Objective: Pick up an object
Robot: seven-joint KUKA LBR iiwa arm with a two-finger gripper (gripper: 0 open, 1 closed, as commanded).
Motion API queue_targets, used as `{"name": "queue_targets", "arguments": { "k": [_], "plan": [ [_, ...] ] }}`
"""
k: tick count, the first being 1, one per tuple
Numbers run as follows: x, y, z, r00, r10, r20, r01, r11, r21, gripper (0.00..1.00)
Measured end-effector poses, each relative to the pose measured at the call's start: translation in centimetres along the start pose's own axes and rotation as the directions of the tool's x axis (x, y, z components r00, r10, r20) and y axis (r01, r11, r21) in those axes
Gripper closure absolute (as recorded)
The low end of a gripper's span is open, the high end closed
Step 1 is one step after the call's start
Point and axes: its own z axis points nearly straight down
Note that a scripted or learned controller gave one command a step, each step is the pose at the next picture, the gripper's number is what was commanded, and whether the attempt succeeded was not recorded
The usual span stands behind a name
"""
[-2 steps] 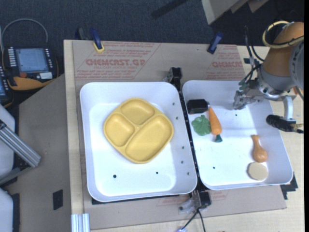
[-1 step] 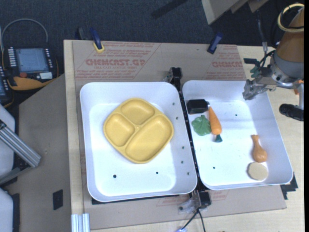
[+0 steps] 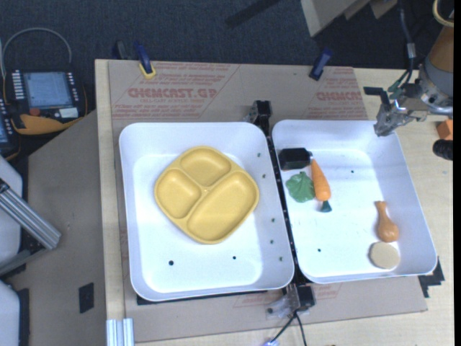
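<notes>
The robot's hand (image 3: 384, 123) hangs over the far right corner of the right shallow white bin (image 3: 360, 254), carried by the grey arm that reaches in from the right. It sits above the rim instead of over any item, which suggests a staging pose before a descent; whether it is released or clenched I cannot tell, since the tips are too small and dark against the bin edge, and nothing is seen held in it.

The candidates for picking all lie in that right bin. An orange plastic carrot (image 3: 320, 182) rests near the bin's left wall, touching a green leafy toy vegetable (image 3: 300, 187), with a small black block (image 3: 294, 157) just beyond them. Well apart, toward the near right corner, a tan pear-shaped toy (image 3: 387, 223) lies just beside a pale cream disc (image 3: 384, 255). The spread leaves room around most pieces for a grasp, though the carrot and leaf crowd each other.

The left white bin (image 3: 144, 265) holds a yellow three-compartment plastic plate (image 3: 207, 193), sitting slantwise. Both bins rest on the cardboard-covered bench (image 3: 216, 92).
</notes>
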Motion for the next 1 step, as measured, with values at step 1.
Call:
{"name": "queue_targets", "arguments": {
  "k": [1],
  "plan": [
    [-0.03, 0.14, -2.30, 1.000, 0.000, -0.001, 0.000, 1.000, 0.002, 1.00]
  ]
}}
